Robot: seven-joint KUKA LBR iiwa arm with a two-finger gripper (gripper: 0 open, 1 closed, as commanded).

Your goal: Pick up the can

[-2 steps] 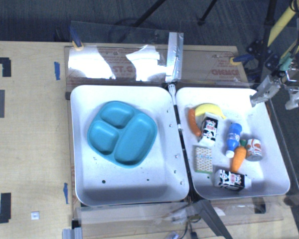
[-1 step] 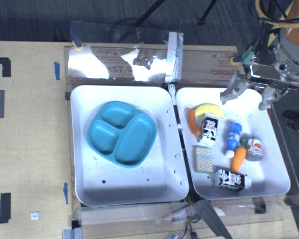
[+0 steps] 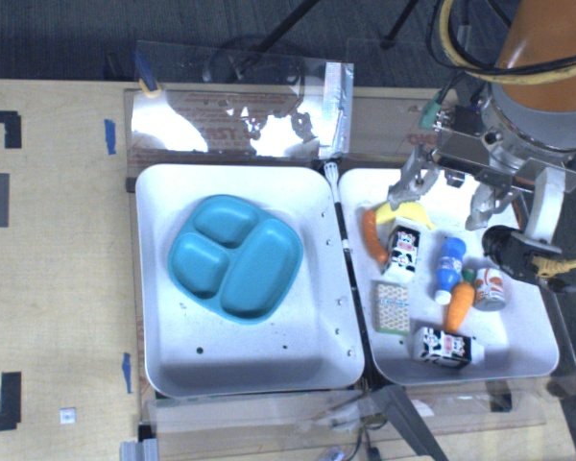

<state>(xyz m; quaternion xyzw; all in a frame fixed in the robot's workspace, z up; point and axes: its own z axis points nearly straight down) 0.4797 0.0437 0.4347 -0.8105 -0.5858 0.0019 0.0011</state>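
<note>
The can (image 3: 490, 289), small with red and white print, lies near the right side of the right bin (image 3: 528, 353), next to an orange carrot (image 3: 460, 306). My gripper (image 3: 446, 198) hovers over the back part of this bin, up and to the left of the can. Its fingers (image 3: 406, 188) are spread wide apart and nothing sits between them, so it is open. A black part of the arm overlaps the bin wall just right of the can.
The right bin also holds a blue bottle (image 3: 449, 262), a cow-print carton (image 3: 403, 253), a second cow-print box (image 3: 446, 346), another carrot (image 3: 373, 237), a yellow item (image 3: 412, 216) and a patterned packet (image 3: 394, 307). A blue divided plate (image 3: 235, 255) lies in the left bin (image 3: 163, 353).
</note>
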